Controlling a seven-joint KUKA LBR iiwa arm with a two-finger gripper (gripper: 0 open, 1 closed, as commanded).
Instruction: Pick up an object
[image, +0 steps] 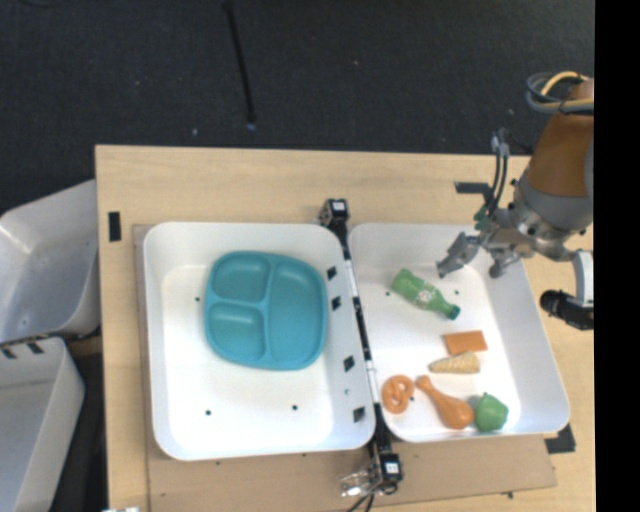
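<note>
The right bin (530, 330) holds a green toy bottle (423, 294) lying on its side, an orange wedge (465, 343), a pale yellow piece (455, 365), an orange pretzel (397, 392), a toy drumstick (446, 402) and a green pepper (490, 412). My gripper (472, 266) hangs over the bin's far right part, just up and right of the bottle. Its fingers (449, 263) are spread open with nothing between them.
A teal divided plate (267, 308) lies in the left bin (170, 400). A black-clipped divider (352, 320) runs between the two bins. A white container (40, 270) stands off the bench's left edge.
</note>
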